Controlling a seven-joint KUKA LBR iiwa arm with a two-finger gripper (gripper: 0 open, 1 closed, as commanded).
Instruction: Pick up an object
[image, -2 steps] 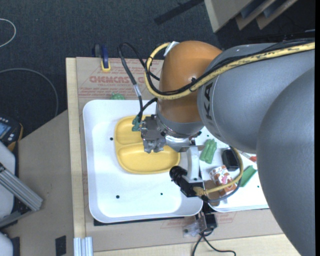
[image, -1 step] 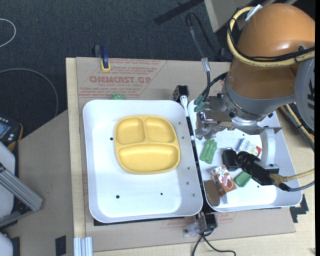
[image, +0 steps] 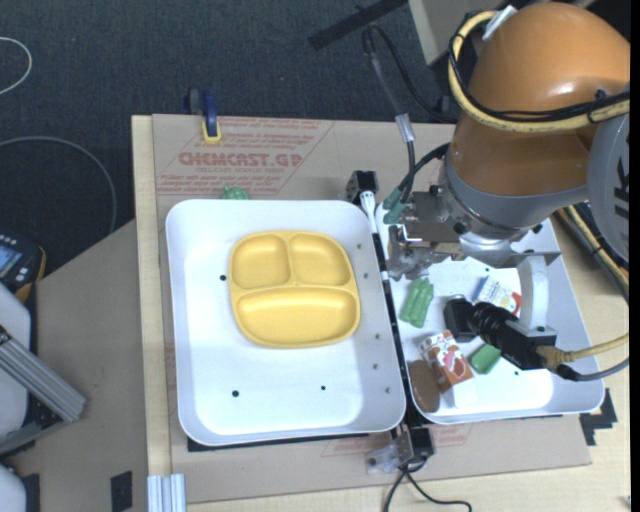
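I read this as the approach step: nothing is lifted yet, and the gripper (image: 405, 250) hangs low over the right bin (image: 505, 392), just beyond the green packet (image: 416, 302) on its far side and close to the wall shared with the left bin (image: 270, 395). The bulk of the arm (image: 530, 110) covers most of it from my camera, so I cannot tell whether it is open or clenched, and I see nothing held in it. The green packet is my likeliest target. It lies flat on the bin floor, apart from the gripper and free of its neighbours. A white carton (image: 497, 293) sits to the packet's right, a red packet (image: 447, 360) lies nearer to me and a little right of it, a small green block (image: 485, 358) lies further right again, and a brown piece (image: 425, 385) rests nearest me, against the bin's front rim. Well to the green packet's left, across the wall, a yellow plate (image: 295, 288) lies alone in the left bin; I judge it too wide and flat for an easy pinch. The next move, as I see it, is a short shift toward me until the tool is centred over the green packet, then a straight descent. The risk is the wall just left of the packet, which could catch the tool or push the packet aside.
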